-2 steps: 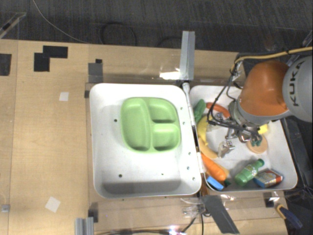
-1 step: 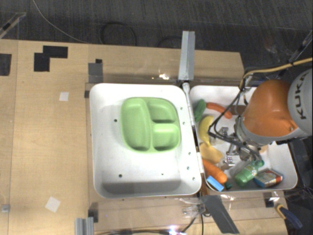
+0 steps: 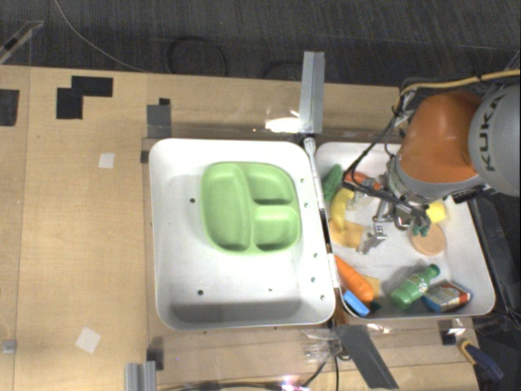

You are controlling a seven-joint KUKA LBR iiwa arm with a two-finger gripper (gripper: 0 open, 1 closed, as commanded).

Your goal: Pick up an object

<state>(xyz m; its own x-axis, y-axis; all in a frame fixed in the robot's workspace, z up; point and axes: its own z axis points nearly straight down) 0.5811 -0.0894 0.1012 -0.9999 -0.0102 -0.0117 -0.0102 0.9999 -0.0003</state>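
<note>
the arm enters from the right edge of the frame, its orange band at upper right above the right bin (image 3: 480,255). the gripper (image 3: 376,236) hangs over the middle of that bin, directly above a cluster of yellow items (image 3: 343,218). whether the claw is wide, narrow or holding anything cannot be told from this slanted view; the metal parts are small and blend with the clutter beneath.

contents of the right bin, all candidates for the pick:
- a green elongated object (image 3: 331,182) at the upper left of the bin, against the dividing wall.
- an orange carrot-shaped object (image 3: 356,278) at lower left, lying diagonally.
- a blue object (image 3: 356,304) just below the carrot shape, at the bin's bottom edge.
- a green bottle (image 3: 413,286) at lower centre, lying on its side.
- a red and blue packet (image 3: 446,297) just right of the bottle.
- a tan round disc (image 3: 430,239) right of the gripper.

the left bin (image 3: 175,218) occupies the centre of the frame and contains a green divided tray (image 3: 248,206), lying flat in the bin's upper half.
</note>
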